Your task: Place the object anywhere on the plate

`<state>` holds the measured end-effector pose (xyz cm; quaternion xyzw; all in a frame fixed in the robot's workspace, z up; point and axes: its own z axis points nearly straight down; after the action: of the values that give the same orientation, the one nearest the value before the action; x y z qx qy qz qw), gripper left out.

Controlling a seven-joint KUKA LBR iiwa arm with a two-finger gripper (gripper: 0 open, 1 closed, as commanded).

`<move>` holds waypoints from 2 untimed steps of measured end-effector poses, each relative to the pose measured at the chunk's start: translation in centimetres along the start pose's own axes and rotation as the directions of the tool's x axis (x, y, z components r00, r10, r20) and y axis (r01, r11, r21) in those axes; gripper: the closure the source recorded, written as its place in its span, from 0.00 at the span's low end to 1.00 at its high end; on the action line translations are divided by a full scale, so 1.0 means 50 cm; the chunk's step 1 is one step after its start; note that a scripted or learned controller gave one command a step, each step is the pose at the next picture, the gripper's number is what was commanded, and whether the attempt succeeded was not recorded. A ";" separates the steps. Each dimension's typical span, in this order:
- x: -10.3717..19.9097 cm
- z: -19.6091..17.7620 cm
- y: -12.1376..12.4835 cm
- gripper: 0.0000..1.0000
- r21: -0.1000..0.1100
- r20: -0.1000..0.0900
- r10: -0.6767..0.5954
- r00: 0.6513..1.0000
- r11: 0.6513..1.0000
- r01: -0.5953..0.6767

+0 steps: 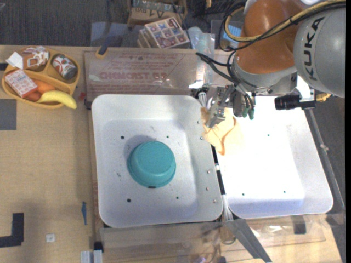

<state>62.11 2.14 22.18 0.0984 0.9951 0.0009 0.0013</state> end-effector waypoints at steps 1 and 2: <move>0.061 0.015 0.082 1.00 0.000 0.000 -0.192 0.981 0.981 0.192; 0.125 0.016 0.144 1.00 -0.001 0.000 -0.195 0.981 0.981 0.195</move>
<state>57.40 10.43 21.39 0.0002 1.0000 0.0012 0.0012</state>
